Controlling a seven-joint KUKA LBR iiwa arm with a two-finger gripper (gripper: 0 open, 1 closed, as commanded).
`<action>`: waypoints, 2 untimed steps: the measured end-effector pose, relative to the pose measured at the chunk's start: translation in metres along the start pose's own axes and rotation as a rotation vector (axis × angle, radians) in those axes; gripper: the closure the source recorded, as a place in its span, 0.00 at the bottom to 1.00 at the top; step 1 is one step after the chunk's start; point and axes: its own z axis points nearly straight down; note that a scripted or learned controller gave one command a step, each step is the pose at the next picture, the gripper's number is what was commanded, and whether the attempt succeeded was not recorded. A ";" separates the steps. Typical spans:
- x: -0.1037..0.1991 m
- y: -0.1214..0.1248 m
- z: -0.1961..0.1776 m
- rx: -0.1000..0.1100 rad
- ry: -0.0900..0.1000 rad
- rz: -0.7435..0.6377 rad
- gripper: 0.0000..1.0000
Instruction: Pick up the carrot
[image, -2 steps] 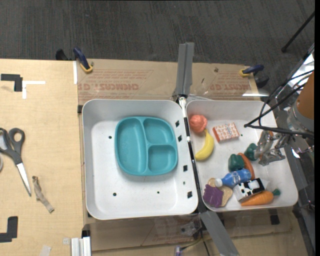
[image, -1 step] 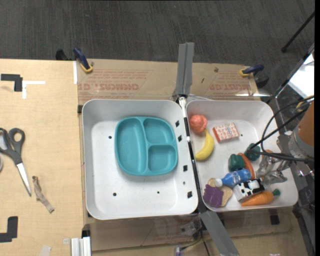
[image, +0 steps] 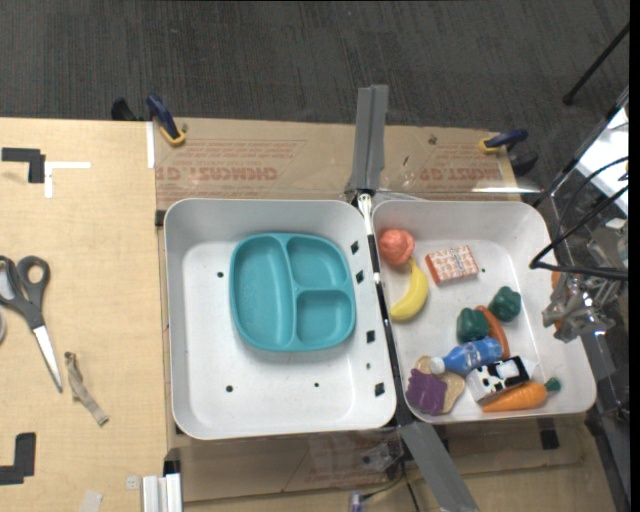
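So there's 2 bins on the bench (image: 80, 300). The left bin (image: 190, 330) has a teal tray (image: 293, 290); the right bin (image: 520, 225) is full of toy food. The gripper (image: 577, 312) sits at that bin's right edge, and I can't tell its state from here. The carrot (image: 515, 397) lies flat in the near right corner, touching a black-and-white toy (image: 498, 375), near the gripper and closer to the camera. It looks like light, stiff, smooth plastic, so I'd pinch across the thick middle.

divided plate (image: 293, 292) in the left bin (image: 190, 330) — carrot (image: 515, 397) at the right bin's (image: 520, 218) near edge, perhaps touching the cow toy (image: 500, 375).
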 end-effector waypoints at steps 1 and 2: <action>-0.067 0.000 0.052 -0.001 0.000 -0.163 1.00; -0.009 0.030 0.066 -0.004 0.003 -0.560 1.00</action>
